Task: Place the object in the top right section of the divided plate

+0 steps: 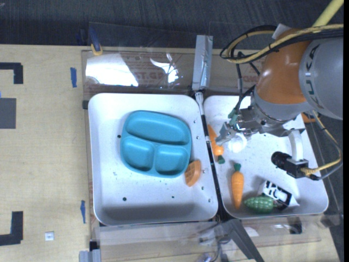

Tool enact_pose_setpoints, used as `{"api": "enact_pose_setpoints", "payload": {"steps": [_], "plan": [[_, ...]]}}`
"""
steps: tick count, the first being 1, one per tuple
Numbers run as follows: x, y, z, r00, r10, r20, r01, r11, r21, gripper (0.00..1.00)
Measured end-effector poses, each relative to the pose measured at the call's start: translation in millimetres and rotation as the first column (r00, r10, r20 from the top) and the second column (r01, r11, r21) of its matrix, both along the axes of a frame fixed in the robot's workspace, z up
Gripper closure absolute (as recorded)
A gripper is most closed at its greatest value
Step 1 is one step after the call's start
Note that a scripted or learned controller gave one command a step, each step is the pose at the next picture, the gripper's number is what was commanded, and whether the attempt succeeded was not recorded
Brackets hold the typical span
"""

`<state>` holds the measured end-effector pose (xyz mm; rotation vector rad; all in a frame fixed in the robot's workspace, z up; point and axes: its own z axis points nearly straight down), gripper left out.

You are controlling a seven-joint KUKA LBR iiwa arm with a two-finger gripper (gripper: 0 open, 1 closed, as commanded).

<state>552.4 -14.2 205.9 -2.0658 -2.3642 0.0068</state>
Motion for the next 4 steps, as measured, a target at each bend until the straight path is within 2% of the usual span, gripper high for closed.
{"api": "enact_pose_setpoints", "payload": {"steps": [1,2,3,4], "plan": [[-41,-40,48,0.985,0.175,0.003,-0.175,0.985,0.001,1.00],[-72,-144,101,0.938,0.346,0.007,-0.346,0.938,-0.002,1.00],[-71,-211,119,0.642,0.767,0.006,-0.767,0.642,-0.004,1.00],[-69,-211,129,0.643,0.766,0.009,-0.766,0.643,-0.010,1.00]]}}
